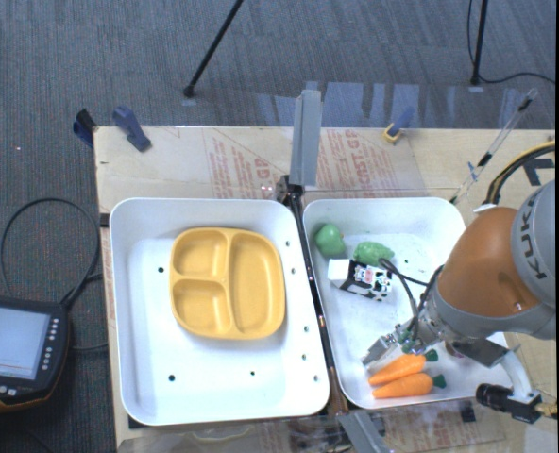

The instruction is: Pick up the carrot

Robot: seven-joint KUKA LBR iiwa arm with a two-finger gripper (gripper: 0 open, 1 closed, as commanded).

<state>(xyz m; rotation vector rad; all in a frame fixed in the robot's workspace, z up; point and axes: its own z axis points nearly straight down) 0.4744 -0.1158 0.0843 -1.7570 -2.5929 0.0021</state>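
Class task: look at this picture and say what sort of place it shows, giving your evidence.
Probably a robotics lab or test cell. A robot arm reaches over two white bins on a bench, a handheld control pendant lies on the carpet, and tripod legs stand behind.

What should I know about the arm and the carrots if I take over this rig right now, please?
Gripper: low in the right bin, just above the carrots; finger state unclear.
Carrots: two lie side by side near the bin's front edge, upper carrot and lower carrot.
Also there: two green items and a black-and-white toy.
Left bin: yellow divided plate.
Done: approach.
Left: grasp and lift.
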